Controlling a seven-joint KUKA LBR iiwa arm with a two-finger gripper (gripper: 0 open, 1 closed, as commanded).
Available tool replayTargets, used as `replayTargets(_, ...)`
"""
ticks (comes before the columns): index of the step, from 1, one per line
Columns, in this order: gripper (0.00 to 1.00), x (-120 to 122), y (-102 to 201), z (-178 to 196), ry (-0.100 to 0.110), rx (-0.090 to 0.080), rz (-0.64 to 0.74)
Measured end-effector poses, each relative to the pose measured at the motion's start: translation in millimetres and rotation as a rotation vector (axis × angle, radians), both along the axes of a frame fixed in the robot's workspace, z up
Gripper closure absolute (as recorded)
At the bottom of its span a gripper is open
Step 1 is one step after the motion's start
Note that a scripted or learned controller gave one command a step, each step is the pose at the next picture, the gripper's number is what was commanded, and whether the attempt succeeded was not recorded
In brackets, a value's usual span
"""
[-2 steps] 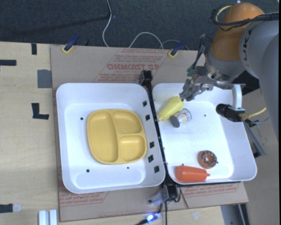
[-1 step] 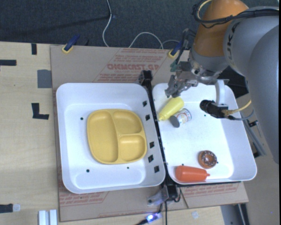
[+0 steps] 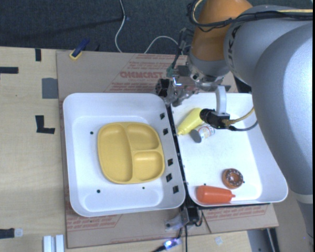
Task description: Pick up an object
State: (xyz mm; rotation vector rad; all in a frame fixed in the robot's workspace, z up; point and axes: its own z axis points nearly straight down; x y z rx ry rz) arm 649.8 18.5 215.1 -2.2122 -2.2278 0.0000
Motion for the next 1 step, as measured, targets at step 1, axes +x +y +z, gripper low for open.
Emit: replayTargets(1,1.0,5.8,62.9,-3.2,0.0,0.0,0.001)
